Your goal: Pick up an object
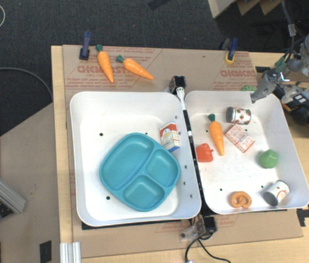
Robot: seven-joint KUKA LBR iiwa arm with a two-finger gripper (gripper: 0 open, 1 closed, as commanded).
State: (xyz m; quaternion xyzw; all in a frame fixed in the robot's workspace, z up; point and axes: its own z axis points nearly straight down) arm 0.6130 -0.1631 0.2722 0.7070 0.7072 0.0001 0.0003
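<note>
Objects lie scattered in the right bin (pixel 294 147): I see a can (pixel 238 115), a carrot (pixel 216 137), a pink box (pixel 239 138), a red piece (pixel 204 153), a green ball (pixel 268 158), a pretzel (pixel 241 200) and a cup (pixel 276 192). My gripper (pixel 264 87) hovers over that bin's far right corner, above the can, holding nothing; its opening I cannot tell. A blue tray (pixel 139 171) and small carton (pixel 169 136) sit in the left bin (pixel 83 147).

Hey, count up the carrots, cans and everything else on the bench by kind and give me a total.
Carrots: 3
Cans: 2
Cartons: 2
Tray: 1
Pepper: 1
Lime: 1
Pretzel: 1
Total: 11
</note>
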